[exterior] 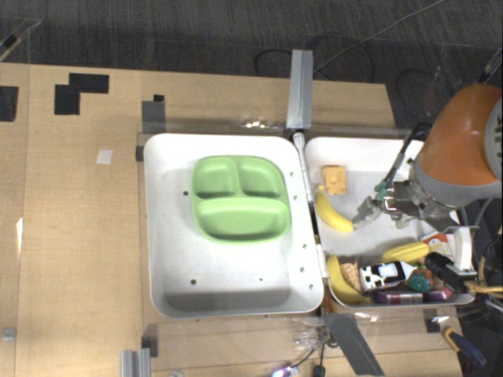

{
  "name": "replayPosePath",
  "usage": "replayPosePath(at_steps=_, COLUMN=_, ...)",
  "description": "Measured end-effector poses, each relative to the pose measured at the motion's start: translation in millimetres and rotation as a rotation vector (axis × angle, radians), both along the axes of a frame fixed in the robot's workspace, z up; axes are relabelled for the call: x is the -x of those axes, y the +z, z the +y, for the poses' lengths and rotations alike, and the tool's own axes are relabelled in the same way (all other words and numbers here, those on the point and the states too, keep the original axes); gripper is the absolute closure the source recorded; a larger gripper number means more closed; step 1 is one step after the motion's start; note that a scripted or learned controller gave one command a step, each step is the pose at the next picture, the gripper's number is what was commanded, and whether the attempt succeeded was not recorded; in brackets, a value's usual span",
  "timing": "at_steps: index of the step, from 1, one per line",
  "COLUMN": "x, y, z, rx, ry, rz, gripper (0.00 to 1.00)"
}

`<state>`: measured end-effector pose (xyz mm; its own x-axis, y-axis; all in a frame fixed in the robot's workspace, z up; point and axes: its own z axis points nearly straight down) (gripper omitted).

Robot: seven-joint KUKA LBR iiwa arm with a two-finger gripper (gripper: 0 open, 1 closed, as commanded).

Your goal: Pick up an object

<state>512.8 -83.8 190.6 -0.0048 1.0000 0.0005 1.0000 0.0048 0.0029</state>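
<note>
Overhead, two shallow white bins sit side by side on the wooden bench. One green divided plate (238,197) lies in the left bin (169,234), with three compartments, all bare. The right bin (357,159) holds a good deal more. I count three bananas: one (332,214) lies near the bin's left wall in the open middle, a second (342,280) curls in the lower left corner, and a third (406,251) rests on top of the clutter along the bottom edge. One small tan block (335,179), like a cracker or a piece of bread, sits just above the first banana. Along the bottom wall lies a jumble of smaller items, among them a black-and-white piece (385,272) and a purple one (397,296); any printing on them is too small to read.

The arm (464,144) reaches in from the right, grey with its orange band, and the gripper (369,208) hangs above the bin floor just beside the first banana's lower tip. Whether its fingers are parted or closed cannot be told, and nothing is seen held between them.
</note>
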Motion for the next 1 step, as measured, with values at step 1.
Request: replayPosePath(at_steps=1, x=-2.9, y=-99.4, z=-18.2, rx=0.003, ry=0.119, rz=-0.014, gripper=0.00)
